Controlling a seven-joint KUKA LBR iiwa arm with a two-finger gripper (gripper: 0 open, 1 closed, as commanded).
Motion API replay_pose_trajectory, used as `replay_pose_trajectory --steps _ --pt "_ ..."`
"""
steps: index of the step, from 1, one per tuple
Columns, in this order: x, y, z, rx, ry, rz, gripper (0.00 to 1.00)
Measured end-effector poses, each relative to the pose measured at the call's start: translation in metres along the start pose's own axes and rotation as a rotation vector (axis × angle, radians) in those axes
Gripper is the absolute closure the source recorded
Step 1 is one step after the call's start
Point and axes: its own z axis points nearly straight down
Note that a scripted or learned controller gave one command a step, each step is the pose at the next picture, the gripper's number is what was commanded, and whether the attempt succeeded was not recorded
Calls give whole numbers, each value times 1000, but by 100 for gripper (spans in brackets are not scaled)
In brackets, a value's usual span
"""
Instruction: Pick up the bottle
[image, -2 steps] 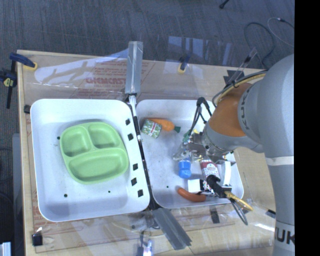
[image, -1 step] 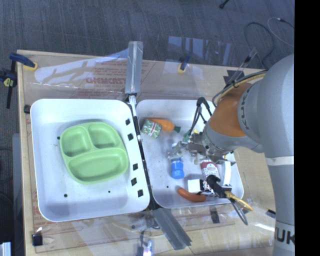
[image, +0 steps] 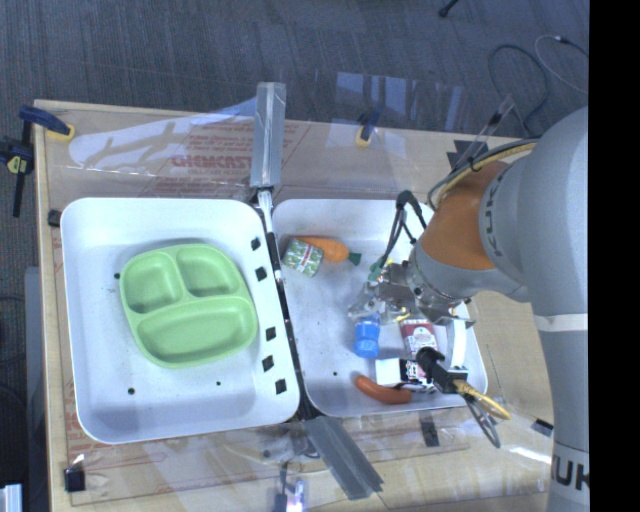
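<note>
1. Bench: pale wooden top (image: 60, 150) under clear plastic sheeting, dark carpet beyond its far edge. Two shallow white bins side by side, glossy moulded plastic with rounded corners: left bin (image: 85, 400), right bin (image: 330, 395).
2. Left bin holds a green divided plate (image: 187, 303): matte, three compartments, soft rounded rim.
3. Right bin, far side: toy carrot (image: 318, 254), orange tapered body with a green patterned wrap at its left end. Near side: red-orange sausage-shaped piece (image: 385, 390), smooth, lying flat.
4. Bottle (image: 368, 337): small, blue, appears hard plastic, sits on the bin floor near the middle of the right bin. Its exact form is too small to read.
5. Gripper (image: 392, 300) hangs low in the right bin, just beside the bottle on its far-right side. Metallic, cluttered with cables. Jaw state: cannot tell.
6. Red-and-white labelled pack (image: 415, 335) lies just right of the bottle, partly under the wrist.
7. Progress, judged: approach stage. Bottle not seen between the fingers; grasp and lift remain to be done.
</note>
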Motion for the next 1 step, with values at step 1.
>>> replay_pose_trajectory --steps 1 --pt "63 -54 -123 -4 1 2 100"
